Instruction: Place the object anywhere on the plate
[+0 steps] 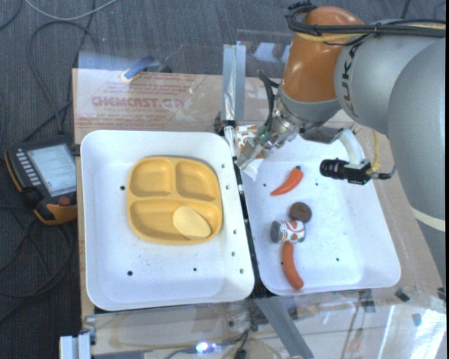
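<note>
A yellow divided plate [172, 198] lies in the left white bin [105, 275]. A pale yellow oval piece [190, 221] rests in the plate's lower right compartment. My gripper [250, 152] hangs at the far end of the ridge between the two bins, above the right bin's top left corner, well apart from the plate. In the right bin [359, 260] lie a red chili pepper [286, 182], a brown round disc [300, 212], a small can on its side [288, 232] and an orange-red sausage [291, 265].
The grey arm with its orange band [318, 58] reaches over the right bin's far right side. A black cable plug [344, 170] sticks out over that bin. A handheld pendant [45, 174] lies left of the bench. A cardboard sheet [150, 107] lies behind the left bin.
</note>
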`<state>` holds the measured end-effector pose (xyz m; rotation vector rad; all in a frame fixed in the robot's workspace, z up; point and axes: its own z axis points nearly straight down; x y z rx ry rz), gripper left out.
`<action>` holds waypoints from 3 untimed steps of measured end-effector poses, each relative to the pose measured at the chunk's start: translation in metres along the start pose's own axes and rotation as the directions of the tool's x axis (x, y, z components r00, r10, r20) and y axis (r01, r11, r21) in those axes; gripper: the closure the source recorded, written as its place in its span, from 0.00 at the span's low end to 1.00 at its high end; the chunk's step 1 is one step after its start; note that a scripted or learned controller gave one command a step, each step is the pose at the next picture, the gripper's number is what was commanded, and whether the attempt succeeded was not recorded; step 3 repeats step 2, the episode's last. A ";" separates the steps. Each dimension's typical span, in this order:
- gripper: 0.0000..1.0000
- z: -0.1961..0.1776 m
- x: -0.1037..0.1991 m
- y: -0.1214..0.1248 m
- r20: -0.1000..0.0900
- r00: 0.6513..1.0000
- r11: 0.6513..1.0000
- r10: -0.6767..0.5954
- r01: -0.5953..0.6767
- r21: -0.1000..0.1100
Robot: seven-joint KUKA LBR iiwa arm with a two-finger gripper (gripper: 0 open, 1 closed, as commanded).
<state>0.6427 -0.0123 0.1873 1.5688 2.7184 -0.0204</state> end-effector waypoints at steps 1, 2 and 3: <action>1.00 -0.003 0.014 0.006 0.012 0.993 0.993 -0.115 0.115 0.008; 0.00 0.003 0.036 0.018 -0.007 0.989 0.989 -0.146 0.146 -0.005; 0.00 0.003 0.036 0.018 -0.007 0.989 0.989 -0.146 0.146 -0.005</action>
